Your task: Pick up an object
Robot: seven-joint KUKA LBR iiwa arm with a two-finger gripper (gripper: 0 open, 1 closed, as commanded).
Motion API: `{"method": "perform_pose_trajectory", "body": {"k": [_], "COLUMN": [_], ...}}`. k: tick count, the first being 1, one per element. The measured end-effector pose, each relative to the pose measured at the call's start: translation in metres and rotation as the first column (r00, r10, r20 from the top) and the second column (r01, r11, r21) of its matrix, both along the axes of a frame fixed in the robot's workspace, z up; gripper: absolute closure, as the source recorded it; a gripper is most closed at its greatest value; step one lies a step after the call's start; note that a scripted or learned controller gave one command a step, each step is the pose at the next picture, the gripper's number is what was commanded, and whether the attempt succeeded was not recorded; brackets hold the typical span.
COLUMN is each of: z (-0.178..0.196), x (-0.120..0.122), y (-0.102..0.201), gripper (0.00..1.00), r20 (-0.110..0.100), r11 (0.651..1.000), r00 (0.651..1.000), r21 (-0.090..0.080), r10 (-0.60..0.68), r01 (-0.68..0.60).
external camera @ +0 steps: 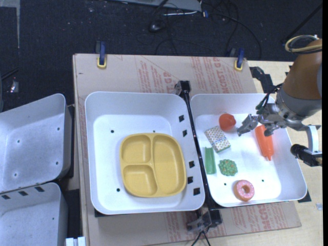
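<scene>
Right bin (287, 188): carrot (265, 143) just beneath the tool (258, 123).

Left white plastic bin (97, 137) holds the yellow three-compartment plate (152, 164). Right white plastic bin (287, 186) holds the orange carrot (265, 142), with the pink frosted doughnut (244, 189) nearer the front.

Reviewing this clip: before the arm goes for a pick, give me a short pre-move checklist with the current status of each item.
1. Targets in the right bin: tomato, carrot, box, green stick, broccoli, donut: ok.
2. Gripper over the right bin, between tomato and carrot: ok.
3. Nothing seen between its fingers: ok.
4. Finger opening: cannot tell.
5. Items spaced apart: box and green stick lie close, not ok; the others ok.
6. Yellow tray in the left bin, out of the way: ok.
</scene>
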State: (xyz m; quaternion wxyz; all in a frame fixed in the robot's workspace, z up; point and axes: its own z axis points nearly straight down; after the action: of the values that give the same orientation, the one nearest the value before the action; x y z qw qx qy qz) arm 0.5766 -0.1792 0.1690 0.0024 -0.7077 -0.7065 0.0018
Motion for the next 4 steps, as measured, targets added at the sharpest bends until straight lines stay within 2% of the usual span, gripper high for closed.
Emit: {"method": "perform_pose_trajectory", "body": {"k": [1, 2, 3, 4], "z": [-0.064, -0.05, -0.002, 0.052], "x": [-0.002, 0.0, 0.011, 0.013], "y": [0.002, 0.002, 0.005, -0.006], "gripper": [0.0, 1.0, 1.0, 1.0], "r20": [0.0, 0.007, 0.012, 0.013], "r11": [1.0, 1.0, 1.0, 1.0], "r00": [1.0, 1.0, 1.0, 1.0], "r21": [0.001, -0.001, -0.003, -0.004], "r10": [0.001, 0.001, 0.005, 0.003], "r01": [-0.001, -0.001, -0.005, -0.003]}}
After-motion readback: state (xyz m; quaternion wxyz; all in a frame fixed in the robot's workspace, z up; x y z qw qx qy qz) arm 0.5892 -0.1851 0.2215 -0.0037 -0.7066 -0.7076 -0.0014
